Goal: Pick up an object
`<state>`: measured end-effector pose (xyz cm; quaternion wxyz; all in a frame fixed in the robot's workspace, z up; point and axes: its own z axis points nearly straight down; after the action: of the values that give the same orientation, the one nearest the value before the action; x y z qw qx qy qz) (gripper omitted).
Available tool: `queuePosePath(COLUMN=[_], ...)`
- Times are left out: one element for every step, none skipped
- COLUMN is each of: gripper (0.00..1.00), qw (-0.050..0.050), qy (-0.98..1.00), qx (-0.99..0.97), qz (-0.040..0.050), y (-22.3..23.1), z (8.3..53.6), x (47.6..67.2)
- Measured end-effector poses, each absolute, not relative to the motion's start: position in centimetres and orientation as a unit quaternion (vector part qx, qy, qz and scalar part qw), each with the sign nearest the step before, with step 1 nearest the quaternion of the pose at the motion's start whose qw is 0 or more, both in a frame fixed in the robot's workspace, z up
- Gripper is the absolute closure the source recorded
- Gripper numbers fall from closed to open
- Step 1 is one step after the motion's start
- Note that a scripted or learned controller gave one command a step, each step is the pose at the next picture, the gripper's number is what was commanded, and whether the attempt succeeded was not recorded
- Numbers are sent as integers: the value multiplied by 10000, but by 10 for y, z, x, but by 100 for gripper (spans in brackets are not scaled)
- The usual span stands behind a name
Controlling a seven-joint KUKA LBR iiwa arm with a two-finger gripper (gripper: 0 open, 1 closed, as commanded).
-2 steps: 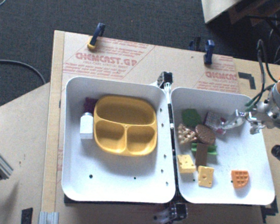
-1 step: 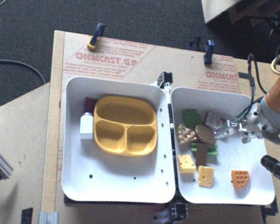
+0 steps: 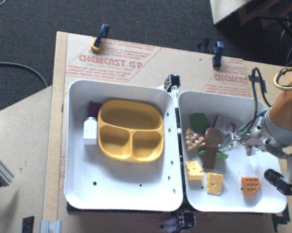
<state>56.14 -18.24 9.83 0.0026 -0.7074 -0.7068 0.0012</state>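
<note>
Dark carpet (image 3: 54, 7) all around, and on it a bench topped with a pale board (image 3: 142, 60) printed in red lettering, pinned at the far edge by two clamps, one yellow-and-blue (image 3: 99, 38), one blue (image 3: 217, 53). Two shallow white bins sit side by side on that board. The left bin (image 3: 74, 183) carries a big yellow divided plate (image 3: 130, 130), three compartments, with a small white bottle (image 3: 90, 131) just beside its left rim and something dark purple (image 3: 94, 107) tucked behind that. Over in the right bin (image 3: 230, 203), the arm (image 3: 289, 112) comes in from the right, grey with its orange band, and the gripper (image 3: 231, 139) is down among the clutter; whether its fingers are apart or together, I cannot tell from here. Just beside it, a brown slab (image 3: 211, 148), long axis running near-to-far, sits at the middle of the pile, with green pieces (image 3: 199, 120) and a tan lumpy item (image 3: 193, 140) around it. Nearer the front, two yellow cheese-like blocks (image 3: 213, 183) with holes, and, set apart to the right, an orange waffle-patterned piece (image 3: 250, 185).
</note>
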Motion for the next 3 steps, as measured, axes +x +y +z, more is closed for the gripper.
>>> queuePosePath(gripper=[0,100,100], qw=[20,1,-42], qy=[-7071,-7069,-7069], qx=[-7071,-7073,-7073], qz=[8,-1,-14], y=[-182,-182,-193], z=[84,96,150], x=[561,562,568])
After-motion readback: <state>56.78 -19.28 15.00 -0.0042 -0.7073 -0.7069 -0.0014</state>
